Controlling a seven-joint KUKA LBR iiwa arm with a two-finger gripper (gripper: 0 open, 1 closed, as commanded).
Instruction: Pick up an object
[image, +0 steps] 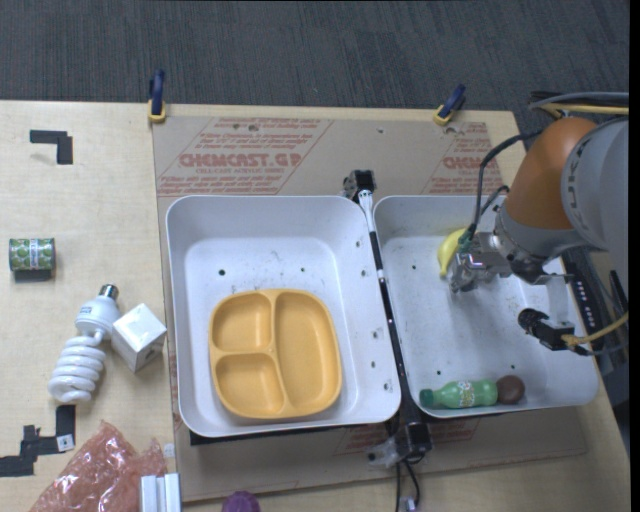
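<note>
The end effector sits low in the right bin, touching a yellow object (finger spread unclear), open floor below.

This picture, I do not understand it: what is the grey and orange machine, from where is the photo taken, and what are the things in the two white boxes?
The machine is a robot arm reaching in from the right. Its gripper hangs over the right bin, close to a yellow object; whether it holds it I cannot tell. One camera looks down from above at a slant. The right bin also has a green bottle and a small brown object. The left bin holds a yellow divided plate. A light bulb lies outside.
</note>
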